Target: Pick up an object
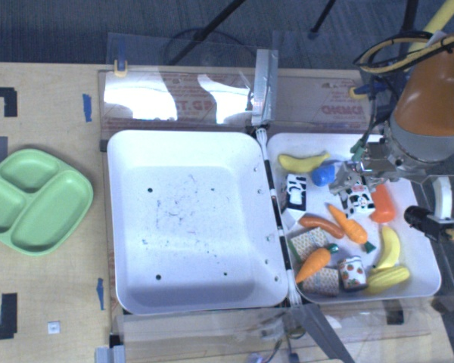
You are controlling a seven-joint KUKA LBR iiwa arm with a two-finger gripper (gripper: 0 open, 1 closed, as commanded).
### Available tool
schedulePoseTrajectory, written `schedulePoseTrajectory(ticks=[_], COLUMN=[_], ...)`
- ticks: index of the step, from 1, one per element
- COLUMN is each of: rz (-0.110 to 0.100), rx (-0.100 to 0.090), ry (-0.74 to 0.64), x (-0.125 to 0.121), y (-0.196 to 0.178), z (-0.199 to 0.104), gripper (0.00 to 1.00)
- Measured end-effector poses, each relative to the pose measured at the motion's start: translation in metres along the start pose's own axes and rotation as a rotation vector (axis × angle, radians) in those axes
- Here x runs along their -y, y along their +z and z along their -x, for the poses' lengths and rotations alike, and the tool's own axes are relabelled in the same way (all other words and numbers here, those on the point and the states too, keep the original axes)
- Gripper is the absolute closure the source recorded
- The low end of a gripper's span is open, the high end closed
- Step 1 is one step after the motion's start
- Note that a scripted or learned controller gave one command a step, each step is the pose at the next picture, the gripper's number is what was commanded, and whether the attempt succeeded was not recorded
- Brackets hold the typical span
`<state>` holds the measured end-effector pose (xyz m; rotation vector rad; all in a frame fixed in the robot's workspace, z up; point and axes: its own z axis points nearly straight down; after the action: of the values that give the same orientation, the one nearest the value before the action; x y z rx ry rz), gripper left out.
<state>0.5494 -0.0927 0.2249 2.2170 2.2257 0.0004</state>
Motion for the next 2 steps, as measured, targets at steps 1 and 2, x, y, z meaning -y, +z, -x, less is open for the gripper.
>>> schedulePoseTrajectory(ticks=[1, 2], rz=[-0.001, 0.002], rx=[0.000, 0.001], ry=[-0.026, -0.179], x=[-0.012, -0.052], y=[0.112, 0.040], z=[0.006, -0.024], gripper=[1.00, 1.00])
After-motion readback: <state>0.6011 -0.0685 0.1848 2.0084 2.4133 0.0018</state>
